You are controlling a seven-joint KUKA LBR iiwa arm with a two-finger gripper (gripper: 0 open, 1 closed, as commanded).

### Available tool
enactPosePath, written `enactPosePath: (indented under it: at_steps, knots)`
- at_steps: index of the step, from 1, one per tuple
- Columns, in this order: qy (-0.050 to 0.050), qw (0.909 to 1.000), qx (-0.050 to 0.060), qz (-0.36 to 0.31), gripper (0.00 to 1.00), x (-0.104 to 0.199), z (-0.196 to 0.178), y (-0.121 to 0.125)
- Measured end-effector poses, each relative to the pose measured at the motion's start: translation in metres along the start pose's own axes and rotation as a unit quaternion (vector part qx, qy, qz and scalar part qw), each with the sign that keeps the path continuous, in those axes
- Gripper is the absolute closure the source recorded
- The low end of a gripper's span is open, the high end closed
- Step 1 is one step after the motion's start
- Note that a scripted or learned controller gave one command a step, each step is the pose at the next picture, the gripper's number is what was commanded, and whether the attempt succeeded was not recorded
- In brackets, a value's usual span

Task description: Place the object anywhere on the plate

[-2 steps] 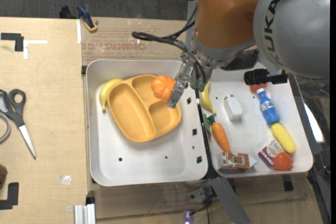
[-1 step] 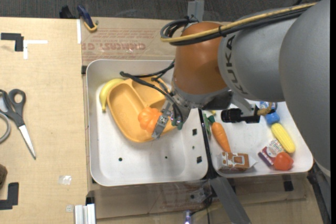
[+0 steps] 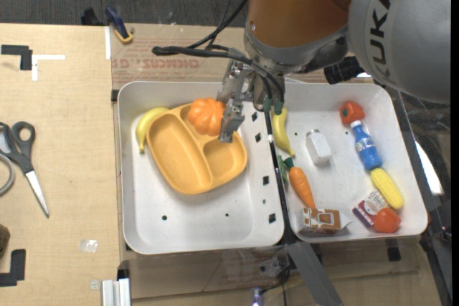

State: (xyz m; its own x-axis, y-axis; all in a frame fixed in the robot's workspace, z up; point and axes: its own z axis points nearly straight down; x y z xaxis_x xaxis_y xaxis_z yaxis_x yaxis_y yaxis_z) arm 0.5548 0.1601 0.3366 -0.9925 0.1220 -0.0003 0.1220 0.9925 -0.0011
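Landmark: yellow divided plate (image 3: 188,158), lying in the left white bin (image 3: 186,226).

Orange toy pumpkin (image 3: 205,115) sits on the plate's far rim area, in or over its upper compartment, touching the plate. Gripper (image 3: 231,127) hangs just right of the pumpkin, over the plate's far right corner; one grey finger (image 3: 231,124) shows beside the pumpkin, and whether it is open or closed can't be read from this angle. Pumpkin is not visibly between the fingers.

Yellow banana (image 3: 147,124) lies against the plate's left edge, curved along it, in the same bin.

Right of the plate, in the right white bin (image 3: 409,218): second banana (image 3: 279,131) nearest the plate by the divider, carrot (image 3: 301,186) below it, white block (image 3: 318,147), brown carton (image 3: 320,221), blue-labelled bottle (image 3: 366,145), tomato (image 3: 351,112), corn cob (image 3: 386,186), red fruit (image 3: 386,221).

Well left of the plate, on the wooden bench (image 3: 57,154), scissors (image 3: 27,163).
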Motion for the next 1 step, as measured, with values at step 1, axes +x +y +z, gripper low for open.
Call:
enactPosePath:
  at_steps: [1]
  knots:
    - [0.0, 1.0, 0.0, 0.0, 0.0, -0.0001, 0.0, 0.0]
